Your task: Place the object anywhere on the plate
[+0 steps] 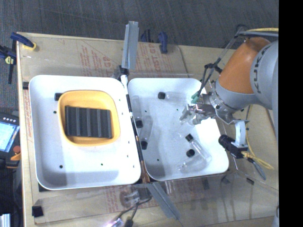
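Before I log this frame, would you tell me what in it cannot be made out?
- Gripper: small and cluttered in the camera view; fingers' state and any hold cannot be judged.
- Clear bottles in the right bin: see-through against white, so their outlines and number are uncertain.
- Dark ribbed block on the plate: too little detail to identify.
- Arm: cut off by the right edge.

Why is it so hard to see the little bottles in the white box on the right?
In the camera view, the clear bottles are see-through, so they blend into the bright white right bin; mostly their black caps stand out. Soft grey shadows fall beside them, the gripper looks slightly blurred, and the yellow plate in the left bin shows clearly.
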